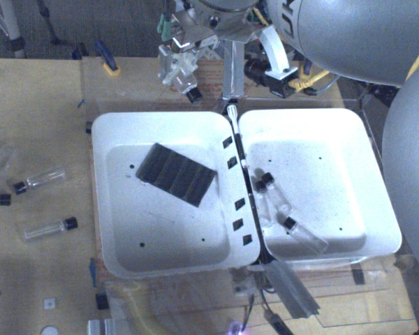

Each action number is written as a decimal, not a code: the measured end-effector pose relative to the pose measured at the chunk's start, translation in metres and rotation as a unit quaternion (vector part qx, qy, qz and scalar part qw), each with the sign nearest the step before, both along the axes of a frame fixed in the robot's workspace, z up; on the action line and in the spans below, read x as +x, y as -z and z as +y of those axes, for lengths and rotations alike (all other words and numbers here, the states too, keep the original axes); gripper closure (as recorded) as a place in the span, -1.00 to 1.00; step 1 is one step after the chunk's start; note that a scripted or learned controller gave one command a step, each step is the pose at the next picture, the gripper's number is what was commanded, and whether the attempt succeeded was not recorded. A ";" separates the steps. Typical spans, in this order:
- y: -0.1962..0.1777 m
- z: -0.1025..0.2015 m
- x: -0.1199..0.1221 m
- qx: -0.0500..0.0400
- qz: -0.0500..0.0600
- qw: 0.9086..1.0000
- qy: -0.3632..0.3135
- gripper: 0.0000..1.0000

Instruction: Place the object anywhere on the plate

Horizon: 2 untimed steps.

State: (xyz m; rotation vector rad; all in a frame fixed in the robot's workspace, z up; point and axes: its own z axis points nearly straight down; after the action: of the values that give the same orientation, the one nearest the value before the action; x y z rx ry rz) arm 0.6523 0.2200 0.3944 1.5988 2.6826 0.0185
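On the far left, on the bare tan wooden counter point(42, 82), a few small see-through glass bottles with black caps point(49, 227) lie on their sides, well away from the bins. Next comes the left shallow white bin point(101, 187). In it lies a flat dark ribbed rectangle point(177, 174), turned a little at a slant. This looks like the plate for the task, and nothing sits on it. A thin dark strip with small black tabs point(237, 187) runs between the two bins. The right shallow white bin point(356, 152) holds two more small clear bottles with black caps point(276, 197). They lie close together near the bin's left side, one behind the other. One of them is most likely the object to be moved. Up at the top, the big grey robot arm point(349, 19) hangs above the back edge of the bins. Its pincer point(181, 68) sits high over the back of the left bin, near the wooden edge. I cannot tell how its tips are set, and I see nothing held in it. So the job looks like it is at the very start: no bottle is picked up yet. The next move, I think, is to swing over to the right bin, come down on one bottle, and grip it across its thin body. The bottles are round and lie close together, so one could roll or slip.
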 end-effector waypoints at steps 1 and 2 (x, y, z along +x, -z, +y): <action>-0.010 0.002 0.000 0.000 -0.003 1.000 -0.001 1.00; -0.021 0.003 0.001 0.000 -0.006 1.000 -0.002 1.00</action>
State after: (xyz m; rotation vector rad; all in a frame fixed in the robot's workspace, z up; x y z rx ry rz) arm 0.6531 0.2232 0.4155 1.5871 2.6766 0.0286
